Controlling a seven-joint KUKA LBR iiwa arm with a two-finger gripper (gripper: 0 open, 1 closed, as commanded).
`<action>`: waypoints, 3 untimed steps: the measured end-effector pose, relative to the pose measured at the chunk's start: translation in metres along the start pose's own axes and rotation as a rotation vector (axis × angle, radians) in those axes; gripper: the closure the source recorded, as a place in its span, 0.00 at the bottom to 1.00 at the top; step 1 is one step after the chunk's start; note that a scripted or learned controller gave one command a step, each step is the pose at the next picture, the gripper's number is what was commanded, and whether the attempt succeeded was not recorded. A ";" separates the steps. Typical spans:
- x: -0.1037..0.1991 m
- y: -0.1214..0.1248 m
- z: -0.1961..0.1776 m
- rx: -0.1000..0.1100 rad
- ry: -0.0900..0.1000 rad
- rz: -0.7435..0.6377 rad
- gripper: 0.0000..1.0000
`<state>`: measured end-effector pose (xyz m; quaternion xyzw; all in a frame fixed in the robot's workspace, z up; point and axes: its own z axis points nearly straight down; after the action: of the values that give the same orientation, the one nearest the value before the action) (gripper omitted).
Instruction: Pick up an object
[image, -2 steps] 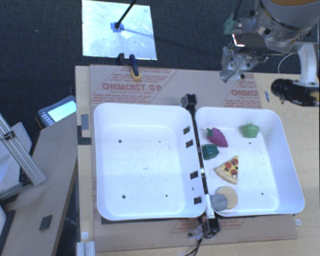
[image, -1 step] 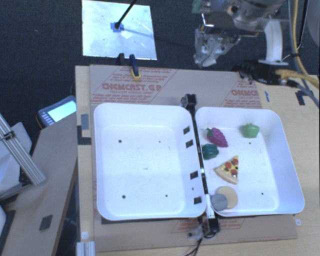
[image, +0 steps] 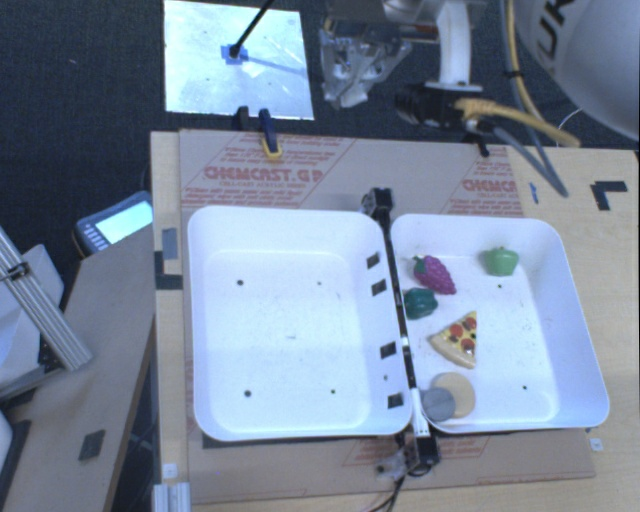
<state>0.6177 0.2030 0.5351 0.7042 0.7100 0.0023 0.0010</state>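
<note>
Toys wait in the right bin

The gripper (image: 352, 62) hangs high above the desk, far from the bins; I cannot tell its state. In the right bin (image: 560, 390) lie grapes (image: 435, 273), a green pepper (image: 500, 261), a pizza slice (image: 457, 339) and a cookie (image: 456, 394)

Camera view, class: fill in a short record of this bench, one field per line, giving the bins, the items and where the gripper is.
Left bin: no items seen
Right bin: holds all items
Items: purple grapes, green pepper, dark green piece, pizza slice, tan disc, grey disc
Gripper: raised beyond the bins' far edge, holding nothing visible
</note>
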 end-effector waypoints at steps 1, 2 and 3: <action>0.033 0.017 0.000 0.001 -0.001 0.002 1.00; 0.033 -0.061 0.015 0.005 0.000 0.000 1.00; 0.031 0.000 -0.001 -0.001 -0.001 0.008 1.00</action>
<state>0.6170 0.2337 0.5356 0.7072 0.7071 0.0023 0.0017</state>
